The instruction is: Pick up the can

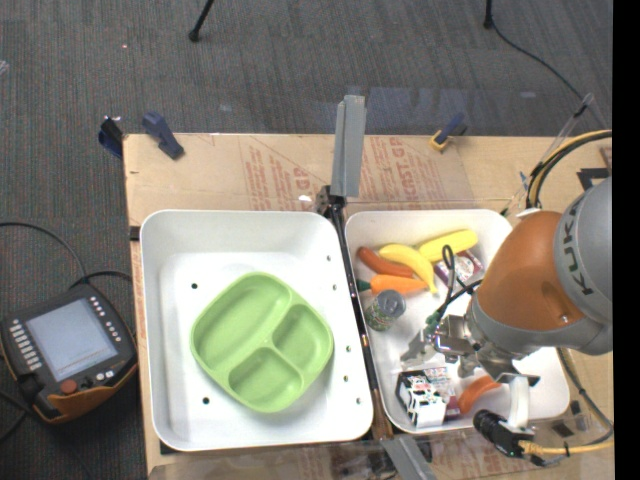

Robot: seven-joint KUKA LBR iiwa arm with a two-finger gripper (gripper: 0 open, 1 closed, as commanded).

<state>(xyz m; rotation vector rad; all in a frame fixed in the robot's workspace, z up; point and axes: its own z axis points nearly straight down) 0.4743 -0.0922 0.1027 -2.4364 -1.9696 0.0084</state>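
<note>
Reaching in from the right, the grey arm [560, 288] with its orange band hung over the right bin [500, 220], and its gripper [437, 343] sat low over the bin's middle; whether it was released or clenched could not be told, since the wrist and cabling hid it. Nearest the camera, by the right bin's front edge, lay a small white carton [423, 393] with printed sides, and just beside it toward the front right corner an orange-red piece [477, 393] partly hidden under the arm. Further in, the can [384, 309] stood close to the bin's left wall, its round metal top facing up, just left of the gripper and apart from it. Beyond the can, toward the back edge, lay a toy carrot [399, 285], a red sausage-like piece [380, 261], a banana [408, 259] and a second yellow piece [450, 241], crowded together. In the left bin [165, 238] a green three-compartment plate [262, 341] lay flat in the middle. On the floor off the bench's left side rested a teach pendant [66, 351].
</note>
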